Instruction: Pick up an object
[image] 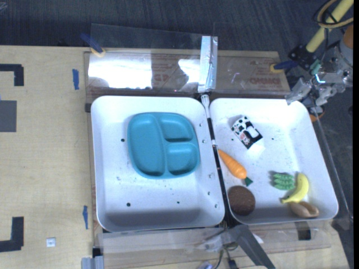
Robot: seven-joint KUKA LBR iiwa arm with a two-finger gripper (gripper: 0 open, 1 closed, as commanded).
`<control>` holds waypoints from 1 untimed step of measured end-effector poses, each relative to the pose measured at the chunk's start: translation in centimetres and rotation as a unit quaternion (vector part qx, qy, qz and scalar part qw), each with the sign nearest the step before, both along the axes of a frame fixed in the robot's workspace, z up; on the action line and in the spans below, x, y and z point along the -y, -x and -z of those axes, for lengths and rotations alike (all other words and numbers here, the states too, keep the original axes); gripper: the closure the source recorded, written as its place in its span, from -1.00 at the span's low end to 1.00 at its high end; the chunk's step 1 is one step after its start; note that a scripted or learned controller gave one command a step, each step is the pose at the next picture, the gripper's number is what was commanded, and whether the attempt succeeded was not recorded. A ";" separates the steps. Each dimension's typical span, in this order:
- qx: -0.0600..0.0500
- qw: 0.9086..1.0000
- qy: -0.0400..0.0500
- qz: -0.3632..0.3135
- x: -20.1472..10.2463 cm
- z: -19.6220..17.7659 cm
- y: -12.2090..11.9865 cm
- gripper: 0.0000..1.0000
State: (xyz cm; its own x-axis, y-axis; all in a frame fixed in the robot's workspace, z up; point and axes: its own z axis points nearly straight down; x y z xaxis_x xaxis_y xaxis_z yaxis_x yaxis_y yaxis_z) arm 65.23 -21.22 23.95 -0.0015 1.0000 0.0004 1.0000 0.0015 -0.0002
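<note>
Gripper (314, 88) hovered at right bin's (320, 150) far-right corner, its state impossible to tell | carrot (232, 163), banana (298, 189), kiwi (242, 199) awaited picking, ungrasped

Gripper (312, 94) at upper right, arm mostly out of frame; pose unclear.
</note>
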 end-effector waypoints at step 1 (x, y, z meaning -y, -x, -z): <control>-0.002 0.999 -0.001 0.042 0.8 4.2 -0.8 -1.00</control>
